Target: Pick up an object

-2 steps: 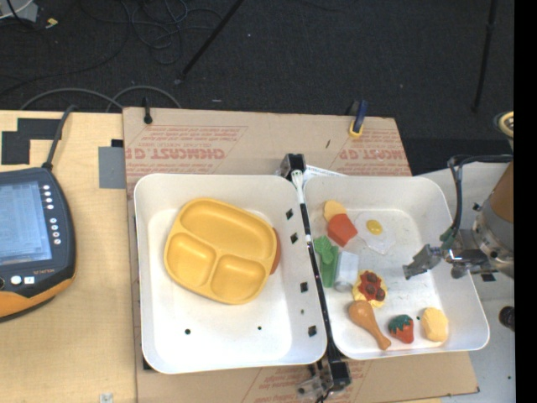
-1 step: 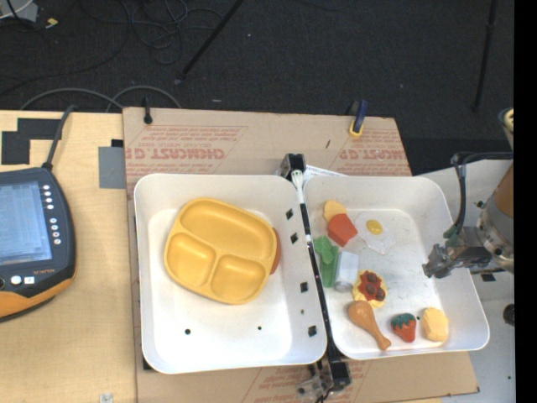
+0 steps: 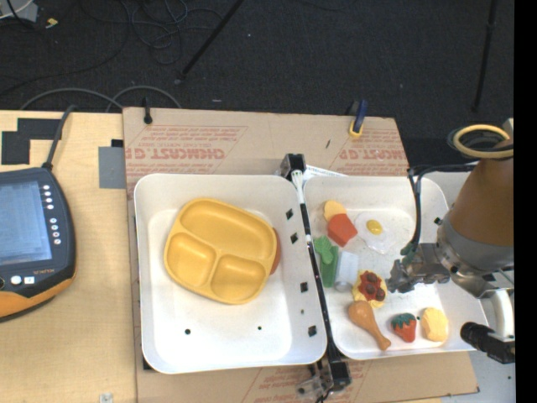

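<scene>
Pincer (image 3: 401,274) low in right bin (image 3: 428,193) beside pizza toy (image 3: 370,287); grip state unclear.

The worktop (image 3: 84,309) is pale wood with a cardboard sheet (image 3: 252,145) laid over it. Two white bins lie side by side on the cardboard: left bin (image 3: 159,309) and right bin (image 3: 432,191). A handheld screen unit (image 3: 29,238) rests on the wood at left.
</scene>
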Robot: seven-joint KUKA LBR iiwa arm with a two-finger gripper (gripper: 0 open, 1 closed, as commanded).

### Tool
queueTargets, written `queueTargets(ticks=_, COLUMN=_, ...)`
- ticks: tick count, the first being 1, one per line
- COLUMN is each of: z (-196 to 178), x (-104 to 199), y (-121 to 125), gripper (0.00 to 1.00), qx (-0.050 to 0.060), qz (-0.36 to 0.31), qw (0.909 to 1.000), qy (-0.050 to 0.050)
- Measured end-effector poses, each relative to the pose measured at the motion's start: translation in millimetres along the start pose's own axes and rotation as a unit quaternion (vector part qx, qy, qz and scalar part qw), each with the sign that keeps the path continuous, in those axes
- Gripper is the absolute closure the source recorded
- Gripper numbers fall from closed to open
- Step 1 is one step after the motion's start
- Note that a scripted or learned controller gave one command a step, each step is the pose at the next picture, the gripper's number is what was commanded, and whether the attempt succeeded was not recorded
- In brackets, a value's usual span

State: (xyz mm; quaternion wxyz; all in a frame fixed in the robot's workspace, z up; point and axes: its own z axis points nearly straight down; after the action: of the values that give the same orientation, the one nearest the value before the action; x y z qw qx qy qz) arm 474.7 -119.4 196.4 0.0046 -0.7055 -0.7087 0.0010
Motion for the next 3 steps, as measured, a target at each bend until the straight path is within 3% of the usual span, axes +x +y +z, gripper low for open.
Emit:
queueTargets(ticks=1, z=-7, x=79, y=1, gripper=1.0, qx=-0.001, qz=-0.002, qw=1.0, qy=0.0)
queueTargets(ticks=2, z=-85, x=134, y=10, gripper=1.0, qx=-0.005, qz=-0.001, qw=1.0, qy=-0.001)
queueTargets(ticks=3, z=-99, x=251, y=1, gripper=1.0, qx=-0.002, qz=-0.004, qw=1.0, qy=-0.001)
